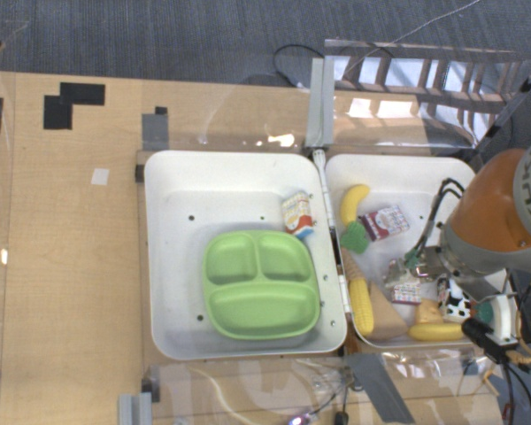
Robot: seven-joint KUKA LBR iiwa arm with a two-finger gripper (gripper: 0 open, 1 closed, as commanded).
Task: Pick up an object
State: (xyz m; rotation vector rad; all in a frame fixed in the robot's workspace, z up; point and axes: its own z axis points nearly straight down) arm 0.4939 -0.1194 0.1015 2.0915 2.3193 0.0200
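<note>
My gripper point(402, 273) hangs low over the middle of the right bin point(425, 171), below the arm's orange band point(500, 206). Directly under or beside it lies a small pink-and-white packet point(408, 293); whether the two touch is not clear. Around it in this bin lie a yellow banana point(354, 204), a green block point(354, 236), a maroon carton point(387, 222), a corn cob point(361, 300), a second yellow banana-like piece point(435, 331) and a black-and-white toy point(457, 307).
The left bin point(173, 237) holds a green divided plate point(261, 283) and a small white carton point(297, 212) near its right wall. A divider wall point(329, 228) runs between the bins. The arm's body covers the right bin's right side.
</note>
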